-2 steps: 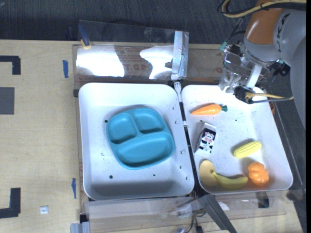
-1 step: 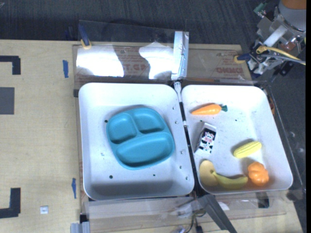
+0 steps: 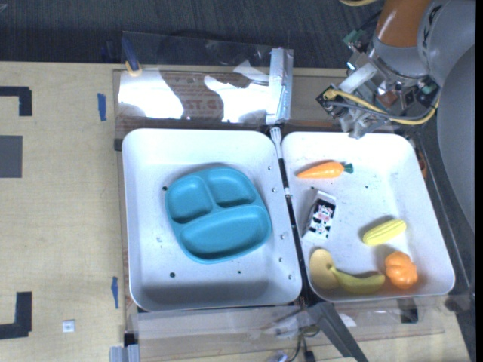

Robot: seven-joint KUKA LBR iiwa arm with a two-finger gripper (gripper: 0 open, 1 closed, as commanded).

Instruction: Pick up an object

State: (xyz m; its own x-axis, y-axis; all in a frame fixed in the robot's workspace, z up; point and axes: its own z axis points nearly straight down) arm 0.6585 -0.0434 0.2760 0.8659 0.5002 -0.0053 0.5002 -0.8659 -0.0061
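Orange and tapered, the carrot (image 3: 323, 170) is the thing closest to the gripper (image 3: 355, 124) and the likeliest pick. It lies in the right bin (image 3: 430, 202) near the far edge, toward the far-left corner, its long axis running almost along that edge, green stub pointing right and tip pointing left toward the wall shared with the left bin (image 3: 143, 202).

The gripper hangs over the far rim of the right bin, just beyond the carrot and a little to the right of its stub end. Whether it is open or closed cannot be made out among the cables and wrist hardware.

So the coming move, as I judge it, is a short reach toward the near side and slightly left, with the grasp set across the carrot's width, not along its length.

Other candidates sit farther off: a small card (image 3: 322, 217) mid-bin, corn (image 3: 383, 231), a banana (image 3: 343, 276) and a small pumpkin (image 3: 401, 270) by the near edge.
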